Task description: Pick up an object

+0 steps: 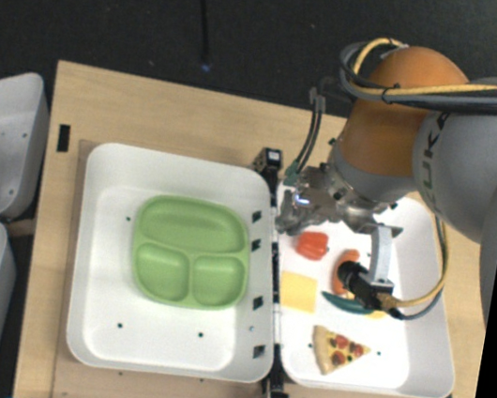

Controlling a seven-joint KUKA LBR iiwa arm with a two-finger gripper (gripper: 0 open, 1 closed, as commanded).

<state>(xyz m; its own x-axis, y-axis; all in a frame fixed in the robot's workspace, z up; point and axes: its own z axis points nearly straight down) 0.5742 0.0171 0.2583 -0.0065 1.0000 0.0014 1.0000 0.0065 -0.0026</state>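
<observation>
The right bin [410,365] holds several toy foods. A red-orange piece [314,245] lies near its upper left, with a yellow cheese square [299,292] just below it. A pizza slice [336,350] lies toward the front. A thin green curved piece [344,304] and a small red-orange piece [349,258] sit right of the cheese, partly hidden by the robot's own hardware. My gripper [296,209] hangs at the bin's left wall, just up and left of the red-orange piece. I see nothing held in it.
The left bin [91,309] bears a green divided plate [190,251] in its middle. A raised divider with black clips [270,283] runs between the two bins. The arm's bulky orange and grey wrist [395,124] covers the right bin's back part.
</observation>
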